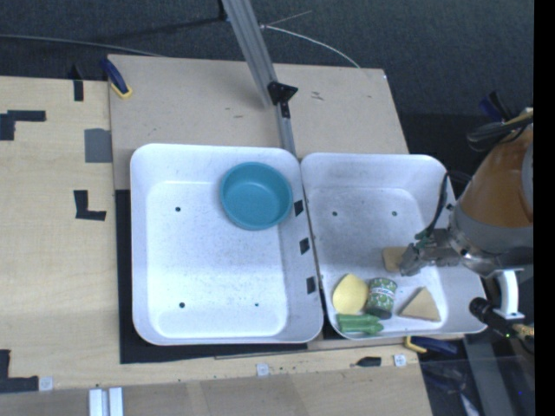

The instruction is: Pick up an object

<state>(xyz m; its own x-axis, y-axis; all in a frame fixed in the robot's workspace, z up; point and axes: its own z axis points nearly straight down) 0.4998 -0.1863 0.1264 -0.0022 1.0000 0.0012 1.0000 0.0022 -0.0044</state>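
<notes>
Two white bins: left bin has a blue bowl near its top edge. Right bin – arm reaches in, gripper low over a tan block; grip state can't tell. Front corner: tan wedge, yellow lemon, green can, green pepper – all close together.

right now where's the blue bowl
The blue bowl sits in the left bin, near its upper right corner, far from the gripper in the right bin.
</notes>
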